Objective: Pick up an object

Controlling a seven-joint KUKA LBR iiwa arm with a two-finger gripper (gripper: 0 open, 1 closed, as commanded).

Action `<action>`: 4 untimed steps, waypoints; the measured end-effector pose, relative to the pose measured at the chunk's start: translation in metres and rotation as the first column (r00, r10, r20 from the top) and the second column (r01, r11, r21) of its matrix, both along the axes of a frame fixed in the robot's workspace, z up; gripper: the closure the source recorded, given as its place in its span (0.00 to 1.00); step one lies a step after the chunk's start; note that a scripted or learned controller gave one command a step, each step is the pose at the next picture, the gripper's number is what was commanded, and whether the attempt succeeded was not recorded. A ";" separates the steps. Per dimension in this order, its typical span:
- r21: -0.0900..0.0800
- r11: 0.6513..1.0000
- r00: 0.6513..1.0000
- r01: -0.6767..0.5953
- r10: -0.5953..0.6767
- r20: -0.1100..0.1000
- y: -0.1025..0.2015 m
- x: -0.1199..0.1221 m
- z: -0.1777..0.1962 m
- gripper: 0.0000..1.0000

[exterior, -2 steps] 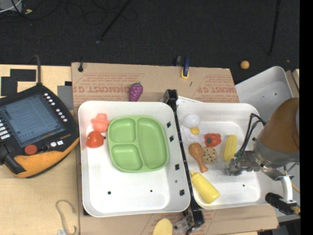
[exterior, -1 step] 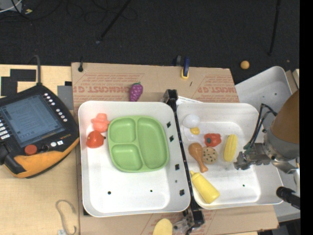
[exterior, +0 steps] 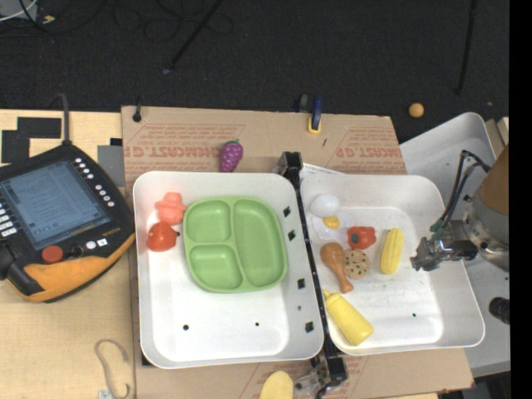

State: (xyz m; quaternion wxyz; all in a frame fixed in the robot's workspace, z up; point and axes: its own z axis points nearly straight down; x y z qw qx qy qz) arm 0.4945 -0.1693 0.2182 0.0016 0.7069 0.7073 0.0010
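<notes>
Corn cob [exterior: 391, 250] lies just beside the claw [exterior: 426, 256] in the right bin [exterior: 449, 318].

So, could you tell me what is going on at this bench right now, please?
A KUKA arm reaches in from the right, its gripper low over the right bin, beside the toy corn cob. Nothing shows between its fingers. The right bin also holds a toy drumstick, cookie, red pepper, egg and yellow bottle. The left bin holds a green divided plate and, beside it, a tomato.
</notes>
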 end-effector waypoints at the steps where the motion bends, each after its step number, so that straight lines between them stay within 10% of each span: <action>1: 0.001 1.000 1.000 0.000 0.000 -0.004 -0.001 0.000 0.010 1.00; 4: 0.002 1.000 1.000 -0.001 0.001 -0.006 0.122 0.063 0.006 1.00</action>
